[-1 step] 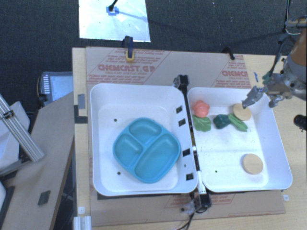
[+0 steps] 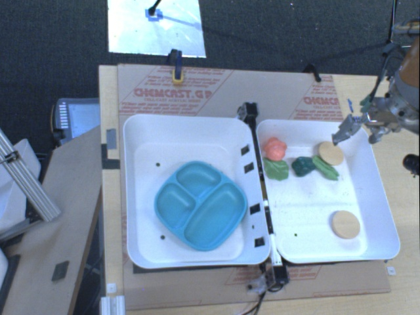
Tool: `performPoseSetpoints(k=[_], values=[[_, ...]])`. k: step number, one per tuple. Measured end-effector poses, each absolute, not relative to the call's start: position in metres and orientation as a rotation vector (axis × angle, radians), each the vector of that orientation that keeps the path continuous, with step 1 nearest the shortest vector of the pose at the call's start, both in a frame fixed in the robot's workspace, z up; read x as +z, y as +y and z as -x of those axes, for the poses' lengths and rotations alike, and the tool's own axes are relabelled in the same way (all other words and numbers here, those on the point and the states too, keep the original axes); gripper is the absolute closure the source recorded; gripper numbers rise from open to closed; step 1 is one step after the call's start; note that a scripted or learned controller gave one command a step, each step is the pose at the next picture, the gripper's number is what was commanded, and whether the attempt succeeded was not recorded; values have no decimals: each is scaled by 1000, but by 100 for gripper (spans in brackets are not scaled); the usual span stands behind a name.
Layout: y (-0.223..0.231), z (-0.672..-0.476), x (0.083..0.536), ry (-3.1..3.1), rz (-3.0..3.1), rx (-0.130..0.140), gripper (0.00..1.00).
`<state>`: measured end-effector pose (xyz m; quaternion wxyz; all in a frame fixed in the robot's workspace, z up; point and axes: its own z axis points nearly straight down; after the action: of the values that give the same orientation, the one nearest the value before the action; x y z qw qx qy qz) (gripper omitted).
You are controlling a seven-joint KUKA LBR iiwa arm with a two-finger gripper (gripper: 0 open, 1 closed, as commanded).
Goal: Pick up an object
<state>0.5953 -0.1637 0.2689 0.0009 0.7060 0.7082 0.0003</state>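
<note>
Left of centre, a blue divided plate [image 2: 200,205] sat in the left bin [image 2: 141,143]. Moving right, the right bin [image 2: 380,222] held an orange ball [image 2: 275,149], green pieces [image 2: 277,170], and a tan disc [image 2: 331,153]. The disc looked light, stiff and smooth: best pinched across its edges. At upper right hovered the gripper [image 2: 357,128], its fingers apart and holding nothing.

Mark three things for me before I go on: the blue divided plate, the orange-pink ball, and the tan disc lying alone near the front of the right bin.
blue divided plate [image 2: 200,205]: camera view, centre where the dividers meet.
orange-pink ball [image 2: 275,148]: camera view, its top middle.
tan disc [image 2: 345,224]: camera view, middle of its flat face.
</note>
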Motion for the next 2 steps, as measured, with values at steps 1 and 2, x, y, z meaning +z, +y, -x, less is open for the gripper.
performPoseSetpoints(k=[1,2], values=[[-162,-598,206,2225,-2221,-3,0],[-158,-589,150,2225,-2222,-3,0]])
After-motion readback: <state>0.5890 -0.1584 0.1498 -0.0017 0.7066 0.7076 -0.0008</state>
